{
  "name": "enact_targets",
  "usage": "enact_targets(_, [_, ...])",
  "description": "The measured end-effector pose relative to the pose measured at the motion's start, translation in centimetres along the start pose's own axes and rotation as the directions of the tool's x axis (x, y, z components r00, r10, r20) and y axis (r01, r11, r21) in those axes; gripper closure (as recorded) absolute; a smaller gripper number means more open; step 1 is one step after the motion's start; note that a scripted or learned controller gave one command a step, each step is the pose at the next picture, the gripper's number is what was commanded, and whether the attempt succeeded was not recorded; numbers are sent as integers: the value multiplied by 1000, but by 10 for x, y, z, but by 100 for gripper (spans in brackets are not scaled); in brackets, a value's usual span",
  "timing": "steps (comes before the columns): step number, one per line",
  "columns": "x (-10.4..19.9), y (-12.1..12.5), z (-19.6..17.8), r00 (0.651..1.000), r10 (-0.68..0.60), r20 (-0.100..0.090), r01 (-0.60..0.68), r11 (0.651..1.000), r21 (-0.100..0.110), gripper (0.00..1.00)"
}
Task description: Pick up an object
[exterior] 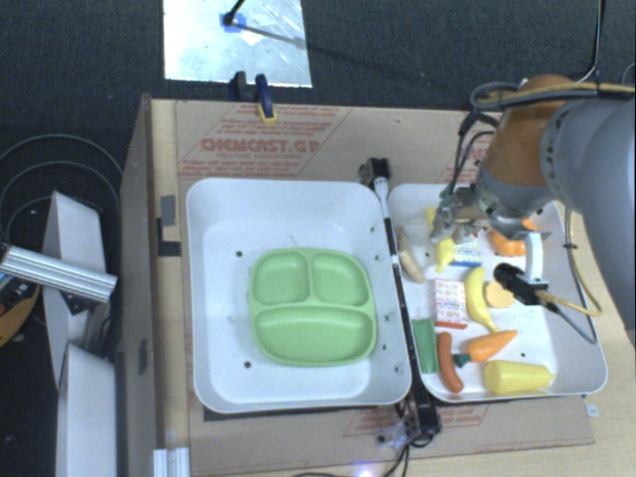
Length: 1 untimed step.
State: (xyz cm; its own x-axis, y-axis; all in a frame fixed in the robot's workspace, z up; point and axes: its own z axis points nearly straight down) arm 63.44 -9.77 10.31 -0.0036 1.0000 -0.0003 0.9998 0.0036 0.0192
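Note:
My gripper (pixel 455 222) hangs low over the far part of the right bin (pixel 586 356), just above a small yellow piece (pixel 444 254) and a blue-and-white item (pixel 467 256). Nothing can be seen held in it. Below it in the same bin lie a banana (pixel 479 298), a red-and-white card box (pixel 449 302), a carrot (pixel 491 346), a yellow toy (pixel 517 376), a red sausage (pixel 450 363) and a green stick (pixel 424 346). An orange piece (pixel 510 233) sits partly hidden under the wrist.
The left bin (pixel 224 266) holds a green divided plate (pixel 313 306). A cream-coloured piece (pixel 409 263) lies against the right bin's left wall. A black clamp (pixel 376 172) stands where the two bins meet at the far edge.

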Motion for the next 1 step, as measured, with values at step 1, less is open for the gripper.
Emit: enact_targets(1, [60,-58,-163,1000,-6,-3,6,1000,5,100])
